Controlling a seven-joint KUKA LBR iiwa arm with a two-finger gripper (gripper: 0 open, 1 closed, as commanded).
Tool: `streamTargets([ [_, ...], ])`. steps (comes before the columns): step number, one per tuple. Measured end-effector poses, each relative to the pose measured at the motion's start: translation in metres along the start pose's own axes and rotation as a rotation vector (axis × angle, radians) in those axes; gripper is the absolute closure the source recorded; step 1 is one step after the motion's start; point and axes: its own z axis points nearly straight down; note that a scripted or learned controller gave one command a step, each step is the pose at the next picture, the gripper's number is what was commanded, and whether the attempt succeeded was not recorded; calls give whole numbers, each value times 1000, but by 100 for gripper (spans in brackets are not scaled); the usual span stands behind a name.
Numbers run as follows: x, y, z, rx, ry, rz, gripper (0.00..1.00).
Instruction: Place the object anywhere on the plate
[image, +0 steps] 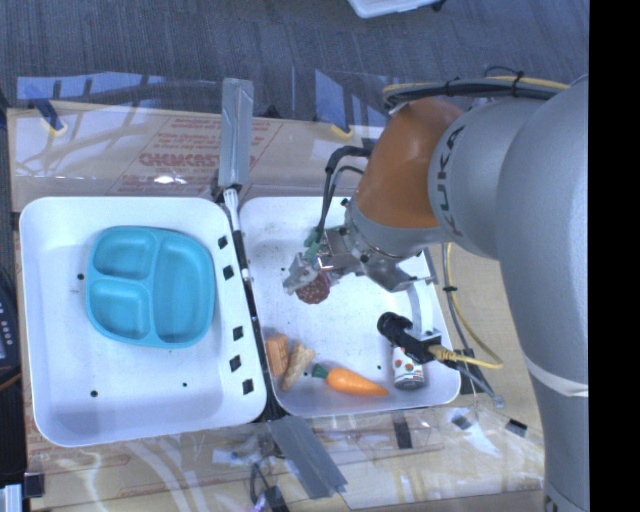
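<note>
I have the end effector (312, 270) low over the right-hand shallow white bin (268, 225), towards its far left part, with a small dark reddish-brown rounded object (314, 290) showing at the tips. It looks pinched between the fingers, which seem drawn in close on it, though the slant of the camera makes the contact hard to read. I judge this to be the pick or the start of the lift.

The light blue plastic plate with three compartments (152, 285) lies in the left-hand white bin (50, 380), well apart from the object, with the ridge between the bins (243, 300) lying between them. To do this step well, I would raise the arm straight up until the object is clear of that ridge, then carry it left and lower it over one of the plate's wells, opening only when it is close above the blue surface so it does not roll off.

The object is too compact for me to name a long axis or say which way it points.

Near me in the right bin lie an orange carrot with a green top (347, 380), a tan bread-like piece (287, 362) and a small can (407, 372); I would leave these alone.
</note>
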Motion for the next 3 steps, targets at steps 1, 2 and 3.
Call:
streamTargets([
  [1, 88, 63, -24, 2, 1, 5, 100],
  [2, 155, 84, 19, 6, 0, 72, 100],
  [3, 154, 84, 19, 4, 0, 72, 0],
])
